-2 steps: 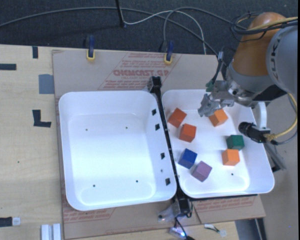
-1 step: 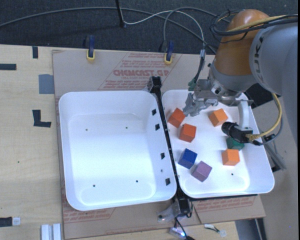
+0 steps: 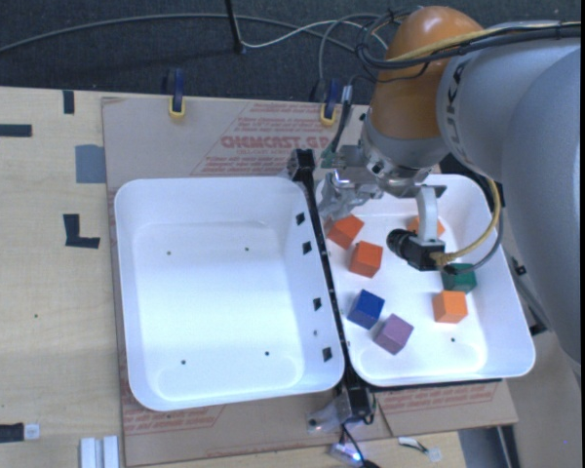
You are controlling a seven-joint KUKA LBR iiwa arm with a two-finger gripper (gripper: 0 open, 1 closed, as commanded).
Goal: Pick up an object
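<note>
My gripper [image 3: 344, 195] hangs over the far left part of the right bin [image 3: 512, 364], just above an orange cube [image 3: 345, 230]. A second orange cube [image 3: 367, 258] lies right beside the first. Nearer the front lie a blue cube [image 3: 367, 307] and a purple cube [image 3: 393, 332]. To the right are a green block [image 3: 459, 279] and another orange cube [image 3: 449, 306]. One more orange piece [image 3: 428, 229] peeks out behind a black part of the wrist. The arm's orange band and grey body hide the bin's far right corner.
The left bin [image 3: 136, 198] sits beside the right one, and a black divider [image 3: 317, 261] runs between them. Both rest on a cardboard sheet [image 3: 234, 144] held by yellow clamps [image 3: 177, 108] at the back. Cables trail behind the bench.
</note>
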